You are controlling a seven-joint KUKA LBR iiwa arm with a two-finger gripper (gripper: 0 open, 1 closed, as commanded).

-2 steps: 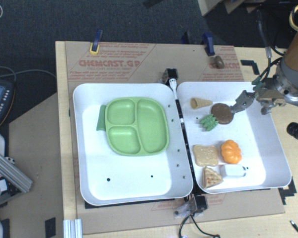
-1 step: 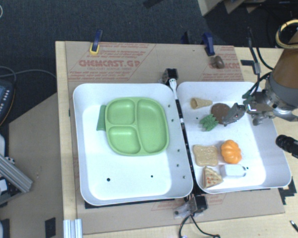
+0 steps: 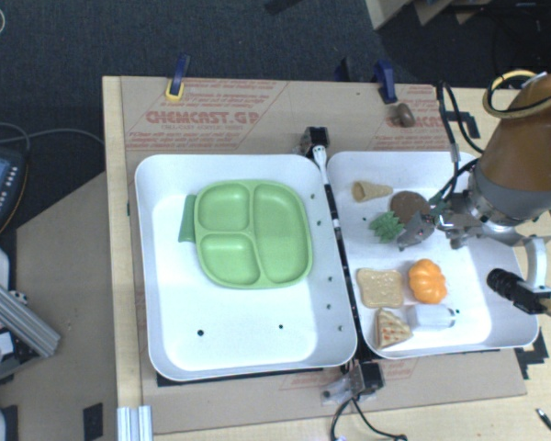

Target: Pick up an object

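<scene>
Right now you see the arm (image 3: 519, 154) reaching in from the right over the right bin (image 3: 468, 177), with its gripper (image 3: 415, 228) low near the upper middle of that bin. I cannot tell how the gripper is set, because it is small and dark from above and it merges with a brown round thing (image 3: 406, 203) just behind it. A small green leafy piece (image 3: 384, 225) lies touching or just beside the gripper on its left side. Above them, near the bin's far wall, a tan wedge (image 3: 371, 190) lies alone. In the lower half of the same bin you find a slice of toast (image 3: 380, 287), an orange pumpkin (image 3: 427, 281) just beside it on the right, a sandwich wedge (image 3: 392, 328) below the toast, and a pale white object (image 3: 433, 317) under the pumpkin. In the left bin (image 3: 165, 274) a green divided plate (image 3: 253, 233) lies flat in the upper part. Both bins sit on a cardboard sheet (image 3: 248, 108).
</scene>
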